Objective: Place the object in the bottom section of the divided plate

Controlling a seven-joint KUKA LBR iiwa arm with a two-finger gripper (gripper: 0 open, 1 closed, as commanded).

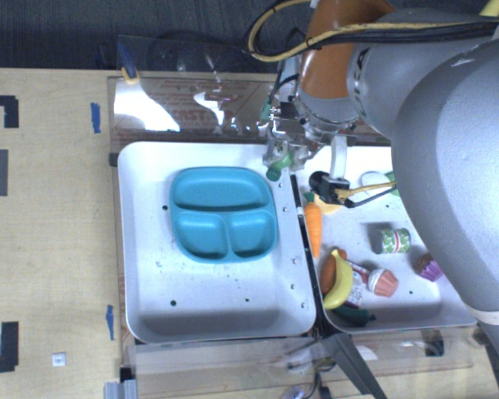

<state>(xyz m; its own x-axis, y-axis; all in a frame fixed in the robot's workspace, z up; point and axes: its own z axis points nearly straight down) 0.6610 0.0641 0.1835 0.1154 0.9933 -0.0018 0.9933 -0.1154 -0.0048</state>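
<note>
We see our grey arm (432, 98) reaching in from the right and filling much of the upper right of the view, with its orange band (337, 32) sitting just above the wrist. Yellow and black cables (270, 32) loop over that band. Below the wrist, our gripper (276, 160) points down and to the left. A small green thing (273, 171) shows at its tip.
</note>
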